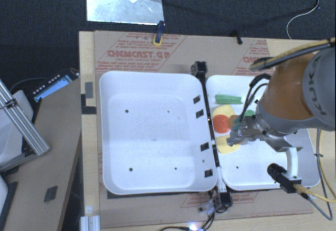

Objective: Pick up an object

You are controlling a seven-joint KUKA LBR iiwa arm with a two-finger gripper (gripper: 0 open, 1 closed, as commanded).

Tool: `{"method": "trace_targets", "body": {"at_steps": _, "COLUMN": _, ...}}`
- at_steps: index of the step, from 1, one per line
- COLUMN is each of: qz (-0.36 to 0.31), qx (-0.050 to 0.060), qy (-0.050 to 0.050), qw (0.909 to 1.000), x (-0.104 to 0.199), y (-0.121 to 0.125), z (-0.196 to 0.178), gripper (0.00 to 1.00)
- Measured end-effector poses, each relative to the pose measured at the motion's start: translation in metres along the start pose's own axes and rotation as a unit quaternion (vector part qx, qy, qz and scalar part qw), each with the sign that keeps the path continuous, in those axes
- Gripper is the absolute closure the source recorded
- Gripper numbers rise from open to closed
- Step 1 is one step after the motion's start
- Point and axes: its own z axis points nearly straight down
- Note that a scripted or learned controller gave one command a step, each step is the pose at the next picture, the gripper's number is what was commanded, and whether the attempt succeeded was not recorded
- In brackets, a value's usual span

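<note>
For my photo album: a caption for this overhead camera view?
Robot gripper reaching among colourful objects in the right bin.

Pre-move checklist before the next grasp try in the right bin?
1. End effector over right bin: ok.
2. Targets nearby: orange object, yellow object, green object: ok.
3. Object held: cannot tell, the wrist covers that spot.
4. Objects apart enough for a clean single pick: not ok, orange and yellow look bunched together.
5. Clearance from the divider: cannot tell.
</note>
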Motion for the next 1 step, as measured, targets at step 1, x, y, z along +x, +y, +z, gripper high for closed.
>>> {"method": "trace_targets", "body": {"at_steps": 1, "qz": -0.005, "qx": -0.003, "qy": 0.001, "qw": 1.0000, "x": 0.0630, "y": 0.0310, "z": -0.0380, "gripper": 1.00}}
